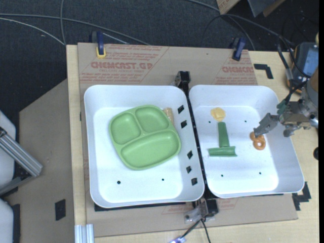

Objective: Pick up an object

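Pincer (pixel 260 130), fingers' state not discernible, hovers in right bin (pixel 283 176) just above orange ring (pixel 259 144), green tool (pixel 223 142) further left.

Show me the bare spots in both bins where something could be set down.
Left bin: a bare strip along the near wall, below the green plate, which fills the middle. Right bin: the near half is bare, below the green tool. It is crowded farther back, around the yellow piece, orange ring and gripper.
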